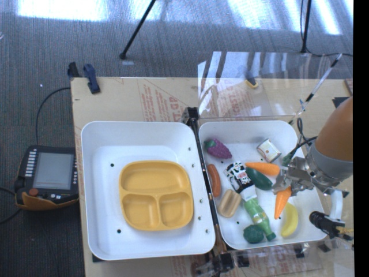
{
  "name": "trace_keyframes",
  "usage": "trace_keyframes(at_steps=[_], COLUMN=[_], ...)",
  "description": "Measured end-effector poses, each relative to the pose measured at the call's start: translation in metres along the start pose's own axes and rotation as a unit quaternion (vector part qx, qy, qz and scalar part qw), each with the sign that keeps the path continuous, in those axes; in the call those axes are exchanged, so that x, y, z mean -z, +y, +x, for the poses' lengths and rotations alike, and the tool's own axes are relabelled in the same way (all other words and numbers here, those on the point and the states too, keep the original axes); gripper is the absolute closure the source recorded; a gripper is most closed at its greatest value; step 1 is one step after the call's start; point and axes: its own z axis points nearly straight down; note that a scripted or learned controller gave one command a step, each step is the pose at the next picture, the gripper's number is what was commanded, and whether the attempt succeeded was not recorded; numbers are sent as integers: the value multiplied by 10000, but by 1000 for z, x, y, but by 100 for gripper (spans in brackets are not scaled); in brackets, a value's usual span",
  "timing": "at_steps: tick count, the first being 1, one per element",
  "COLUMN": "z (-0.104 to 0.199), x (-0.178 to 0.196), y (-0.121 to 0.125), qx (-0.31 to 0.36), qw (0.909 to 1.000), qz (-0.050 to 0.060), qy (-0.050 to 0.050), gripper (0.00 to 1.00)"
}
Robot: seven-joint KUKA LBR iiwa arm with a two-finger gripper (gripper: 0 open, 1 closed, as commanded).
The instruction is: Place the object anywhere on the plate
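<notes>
Where the claw (pixel 286 184) hangs over the right bin (pixel 277 130), the small carrot (pixel 282 203) sits right under it. The carrot's wide top touches the claw and its tip points down toward the bin's near side. I cannot tell if the claw is gripping the carrot, or if it is let go and just resting on top, because the grey metal hides that spot. The grey arm with its orange part (pixel 337 134) comes in from the right.

Just beside the small carrot lies a banana (pixel 289 221), near the bin's near right corner. On the other side is a green bottle (pixel 258 211), lying slanted, with a dark green broccoli (pixel 252 234) at its lower end. A big carrot (pixel 262 169) lies sideways just above a dark green veggie (pixel 259 179). Next to them stands a little black and white carton (pixel 237 176). A tan bread (pixel 229 203) lies below the carton. A red sausage (pixel 214 179) lies along the bin's left wall, and a purple eggplant (pixel 218 149) sits above it. A small white box (pixel 268 150) is near the far side.

The yellow plate (pixel 155 180) is in the left bin (pixel 98 154), well apart from the small carrot. It has three parts, one long and two small.
</notes>
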Motion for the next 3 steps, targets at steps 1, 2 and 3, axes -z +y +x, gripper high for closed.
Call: trace_keyframes(at_steps=[1, 2, 3], z=[0, 19, 59], x=[0, 27, 8], y=[0, -39, -48], qx=[-2, 337, 2132], qw=[10000, 9994, 9770], qz=[0, 2, 10], qy=[-1, -4, -7], gripper=[0, 0, 0])
